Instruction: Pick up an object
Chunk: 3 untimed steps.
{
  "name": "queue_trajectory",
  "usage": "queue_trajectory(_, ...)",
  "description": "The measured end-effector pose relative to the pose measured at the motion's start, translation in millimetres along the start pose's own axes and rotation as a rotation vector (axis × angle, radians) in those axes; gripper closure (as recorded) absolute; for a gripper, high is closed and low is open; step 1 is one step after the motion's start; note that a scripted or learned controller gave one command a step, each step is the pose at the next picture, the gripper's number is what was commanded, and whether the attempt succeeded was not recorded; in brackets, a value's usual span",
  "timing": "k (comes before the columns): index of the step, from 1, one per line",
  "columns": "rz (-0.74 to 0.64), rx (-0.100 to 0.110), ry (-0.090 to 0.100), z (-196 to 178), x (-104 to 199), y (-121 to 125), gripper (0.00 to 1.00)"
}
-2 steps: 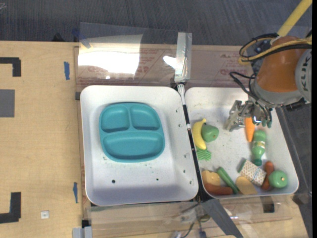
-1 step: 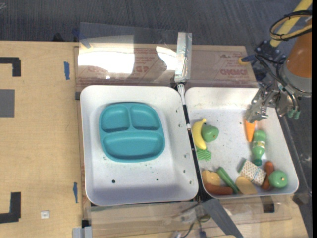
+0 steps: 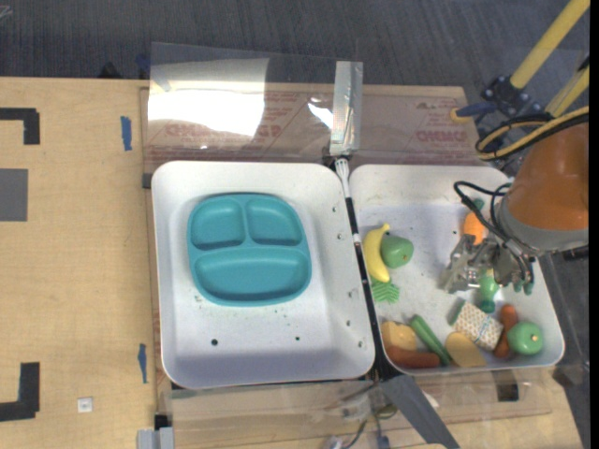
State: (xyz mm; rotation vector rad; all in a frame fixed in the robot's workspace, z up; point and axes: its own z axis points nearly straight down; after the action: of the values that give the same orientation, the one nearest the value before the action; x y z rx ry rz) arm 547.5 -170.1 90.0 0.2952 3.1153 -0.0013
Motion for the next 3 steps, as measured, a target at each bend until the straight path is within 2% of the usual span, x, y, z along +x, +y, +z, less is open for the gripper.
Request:
queue_trajectory(1, 0.199, 0.001, 0.0, 2, -58, -7, 1.0)
queue_trajectory(2, 0.302, 0.0, 0.001, 3, -89, 26, 1.0)
queue_trajectory(3, 0.302, 0.001, 0.004, 4, -88, 25, 0.0)
